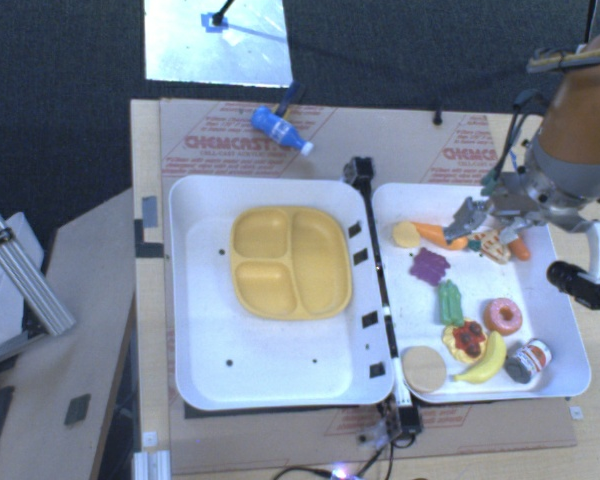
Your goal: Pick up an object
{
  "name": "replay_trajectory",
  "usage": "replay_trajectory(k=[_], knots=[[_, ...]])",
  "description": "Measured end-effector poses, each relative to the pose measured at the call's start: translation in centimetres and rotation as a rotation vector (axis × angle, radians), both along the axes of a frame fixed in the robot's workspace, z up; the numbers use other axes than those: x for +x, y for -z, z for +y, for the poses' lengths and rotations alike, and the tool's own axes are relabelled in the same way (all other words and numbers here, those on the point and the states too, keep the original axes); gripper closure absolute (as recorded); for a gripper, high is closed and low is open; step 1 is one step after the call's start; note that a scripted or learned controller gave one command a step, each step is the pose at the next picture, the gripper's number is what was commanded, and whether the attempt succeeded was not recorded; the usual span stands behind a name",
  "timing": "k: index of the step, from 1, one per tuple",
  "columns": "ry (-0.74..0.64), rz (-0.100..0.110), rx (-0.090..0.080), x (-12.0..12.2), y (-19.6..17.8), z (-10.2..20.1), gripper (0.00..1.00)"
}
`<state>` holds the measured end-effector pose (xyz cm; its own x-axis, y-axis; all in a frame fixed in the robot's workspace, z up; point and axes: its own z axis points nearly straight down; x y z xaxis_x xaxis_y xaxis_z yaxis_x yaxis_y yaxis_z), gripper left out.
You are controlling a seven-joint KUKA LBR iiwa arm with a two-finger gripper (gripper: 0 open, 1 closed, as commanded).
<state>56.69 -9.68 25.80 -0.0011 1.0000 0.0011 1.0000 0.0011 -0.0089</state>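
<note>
The gripper (pixel 477 220) is seen low over the right bin (pixel 558 298), at its 12 o'clock end, fingers apart and clamped on nothing. A carrot (pixel 438 234) lies just beside it at 9 o'clock. A yellow tray (pixel 290 261) sits in the left bin (pixel 200 298).

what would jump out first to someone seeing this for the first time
The yellow divided plate lies alone in the left bin. The right bin holds a bright scatter of toy food: a carrot, purple grapes, a pink donut and a banana. The arm's hand hovers over that bin's far end, by the carrot.
</note>
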Motion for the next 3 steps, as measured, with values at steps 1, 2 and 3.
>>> replay_trajectory(k=[1, 2, 3], knots=[[-0.002, -0.011, -0.001, 0.2, -0.5, 0.0, 0.00], [0.001, -0.006, -0.001, -0.5, 5.0, -0.8, 0.00], [0.000, -0.006, -0.001, 0.2, 10.5, -1.4, 0.00]])
